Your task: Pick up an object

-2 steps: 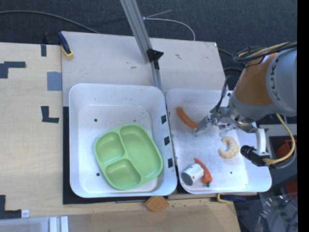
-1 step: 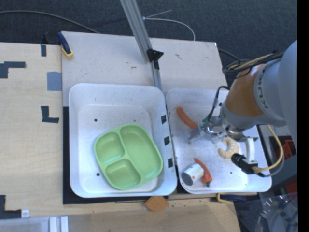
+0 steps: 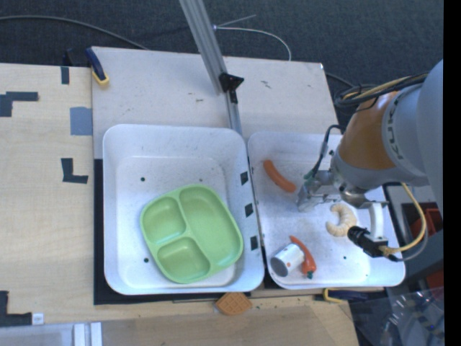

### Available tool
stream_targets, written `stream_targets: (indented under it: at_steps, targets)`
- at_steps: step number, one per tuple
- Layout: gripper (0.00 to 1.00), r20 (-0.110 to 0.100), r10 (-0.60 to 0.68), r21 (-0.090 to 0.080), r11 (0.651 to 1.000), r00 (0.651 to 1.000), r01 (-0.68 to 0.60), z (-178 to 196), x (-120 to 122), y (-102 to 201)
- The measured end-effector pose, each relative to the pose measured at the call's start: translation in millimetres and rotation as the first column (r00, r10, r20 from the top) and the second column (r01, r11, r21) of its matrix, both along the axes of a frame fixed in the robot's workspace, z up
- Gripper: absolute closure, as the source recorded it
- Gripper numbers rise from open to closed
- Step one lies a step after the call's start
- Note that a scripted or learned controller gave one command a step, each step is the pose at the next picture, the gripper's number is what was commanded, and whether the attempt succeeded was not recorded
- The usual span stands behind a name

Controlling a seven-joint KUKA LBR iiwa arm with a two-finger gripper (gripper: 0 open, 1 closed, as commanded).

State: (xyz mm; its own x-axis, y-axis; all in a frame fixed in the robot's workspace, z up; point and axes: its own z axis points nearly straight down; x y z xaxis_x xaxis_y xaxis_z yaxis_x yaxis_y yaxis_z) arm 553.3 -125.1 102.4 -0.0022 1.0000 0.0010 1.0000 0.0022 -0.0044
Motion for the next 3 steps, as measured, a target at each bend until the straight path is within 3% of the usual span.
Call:
stream_targets:
  at_steps: [2,3]
  targets:
    - [1.0,0.008,-0.001,-0.002,1.0,1.0,0.001,96,-1,5]
    - [1.0,0.003,0.005,0.001,1.0,1.0,-0.005,93,16,63]
